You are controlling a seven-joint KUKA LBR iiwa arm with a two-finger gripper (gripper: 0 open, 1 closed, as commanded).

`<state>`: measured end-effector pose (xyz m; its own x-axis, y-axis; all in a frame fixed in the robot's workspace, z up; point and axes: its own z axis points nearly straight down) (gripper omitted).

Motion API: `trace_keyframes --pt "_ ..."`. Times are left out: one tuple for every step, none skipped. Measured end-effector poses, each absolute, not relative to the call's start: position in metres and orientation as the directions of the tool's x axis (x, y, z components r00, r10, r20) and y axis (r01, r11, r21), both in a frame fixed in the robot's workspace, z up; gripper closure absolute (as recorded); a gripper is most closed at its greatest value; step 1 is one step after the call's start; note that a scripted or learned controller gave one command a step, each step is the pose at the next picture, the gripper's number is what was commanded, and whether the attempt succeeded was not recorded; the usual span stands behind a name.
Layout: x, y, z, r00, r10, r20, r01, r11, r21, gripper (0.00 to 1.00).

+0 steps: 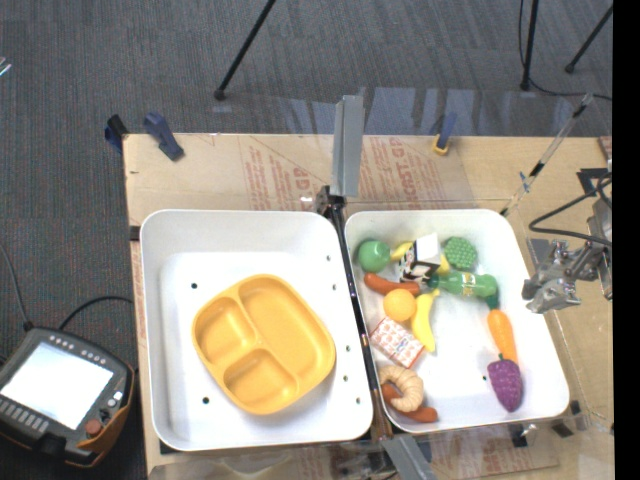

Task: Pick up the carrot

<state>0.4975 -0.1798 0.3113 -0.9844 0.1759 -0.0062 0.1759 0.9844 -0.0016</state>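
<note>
Jaws (548, 293) hang outside the right bin's (540, 268) right wall; their opening cannot be told. Carrot (502, 334) lies inside, between green bottle (468, 285) and purple eggplant (506, 383). Labels unreadable.

Dark grey carpet (150, 38) behind bench. Thin black stand legs (250, 38) cross it. Brown cardboard (240, 168) covers bench top, blue clamp (160, 136) at corner.

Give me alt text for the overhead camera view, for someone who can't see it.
Two white bins sit side by side: the right bin holds toy food, including an orange carrot beside a purple eggplant. The left bin holds a yellow divided plate. The claw is at the right bin's edge.
</note>
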Motion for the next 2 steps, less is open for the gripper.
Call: trace_keyframes --pt "0.476 -0.114 0.151 -0.997 0.072 0.014 0.072 0.997 0.005 1.00" --pt "0.505 -0.077 0.360 -1.000 0.026 -0.014 0.026 1.000 -0.001 1.00"
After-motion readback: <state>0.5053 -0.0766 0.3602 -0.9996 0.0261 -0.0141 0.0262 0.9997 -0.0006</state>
